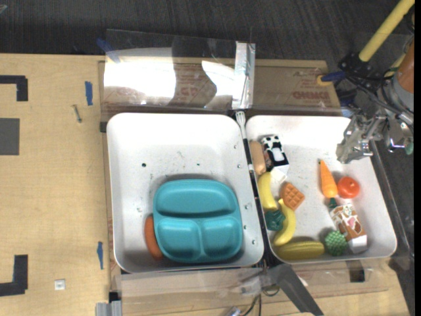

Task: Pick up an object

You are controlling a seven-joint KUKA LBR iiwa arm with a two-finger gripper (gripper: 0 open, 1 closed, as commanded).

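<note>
Pincer sits over the right bin's far right corner; whether it is apart or together cannot be told. Nothing is visibly gripped. Just below-left lie a carrot and tomato. Further left, a waffle and banana.

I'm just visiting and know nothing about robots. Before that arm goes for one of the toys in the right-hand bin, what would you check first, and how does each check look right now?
1. Gripper is over the right bin: ok.
2. Nothing visibly caught in the gripper: ok.
3. Fingers open enough: cannot tell.
4. Nearest targets, the carrot and the tomato, lie in plain view: ok.
5. Room around them: not ok, they touch each other.
6. Teal tray sits in the left bin, out of the way: ok.
</note>
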